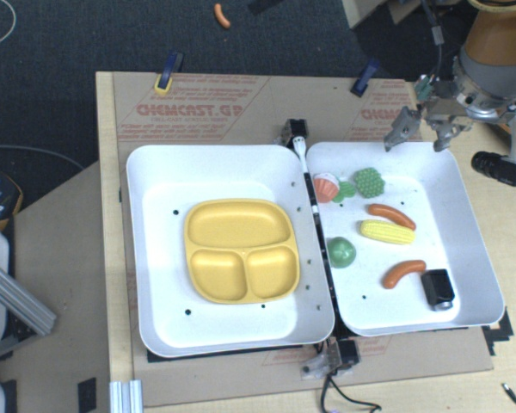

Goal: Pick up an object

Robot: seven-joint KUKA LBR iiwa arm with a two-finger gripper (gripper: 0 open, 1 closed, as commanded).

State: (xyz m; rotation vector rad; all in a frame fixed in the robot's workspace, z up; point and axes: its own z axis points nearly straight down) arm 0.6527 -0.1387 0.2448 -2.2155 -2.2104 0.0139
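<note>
My gripper (423, 135) hangs over the far edge of the right bin (473, 256), fingers spread open with nothing between them. Below it in the right bin lie a green bumpy vegetable (369, 181), a red-and-white piece (326, 188), a yellow corn cob (387, 231), an orange sausage (391, 215), a green ball (340, 251), a second sausage (402, 273) and a black block (438, 287). The gripper stands apart from all of them.
The left bin (155, 231) holds a yellow divided plate (241, 249). Clamps (166, 74) sit on the board's far edge. A small orange piece (222, 15) lies on the dark floor beyond the bench.
</note>
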